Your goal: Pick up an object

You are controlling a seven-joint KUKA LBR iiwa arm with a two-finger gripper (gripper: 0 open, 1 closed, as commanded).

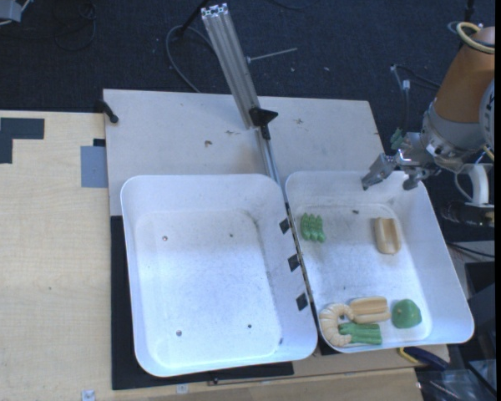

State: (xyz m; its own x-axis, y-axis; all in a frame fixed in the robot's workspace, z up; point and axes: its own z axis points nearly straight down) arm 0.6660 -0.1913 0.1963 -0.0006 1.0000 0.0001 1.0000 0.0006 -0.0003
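Observation:
My gripper hangs over the far right corner of the right bin, its two fingers spread apart with nothing between them. Below it in that bin lies a tan bread-like block, and to the left a small green ridged piece. At the bin's near end cluster a cream ring-shaped piece, a tan bun, a green stalk-like piece and a round green piece.
The left bin stands beside the right one, with black clips along the shared wall. A slanted aluminium bar rises behind the bins. A light wooden bench surface lies to the left.

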